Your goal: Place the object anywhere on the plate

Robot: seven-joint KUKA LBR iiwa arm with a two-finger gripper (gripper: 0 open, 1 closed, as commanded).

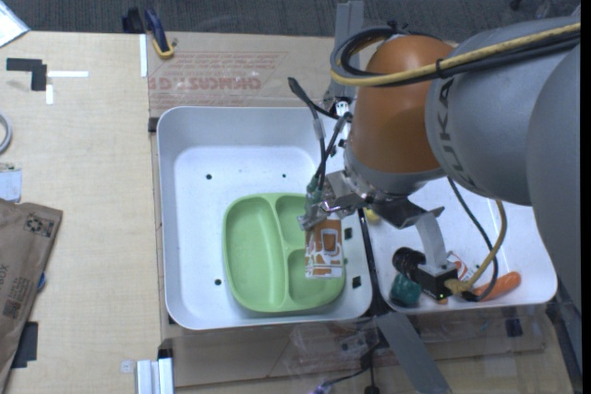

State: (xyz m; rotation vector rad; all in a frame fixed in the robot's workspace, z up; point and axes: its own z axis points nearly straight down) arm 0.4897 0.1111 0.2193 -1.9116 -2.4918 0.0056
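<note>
Grey with an orange band, the robot arm fills the upper right of the frame and reaches down toward the middle. Its end effector sits over the right edge of a green divided plate, which lies in the lower half of the left white bin. An orange-and-white packet is directly below the end effector, over the plate's right-hand compartment near its rim. Whether the packet rests on the plate or hangs just above it cannot be told, nor whether the end effector is open or closed. In the right bin, at the lower right, a teal object and an orange object lie apart. A brown paper bag rests on the wooden surface at the lower left.
</note>
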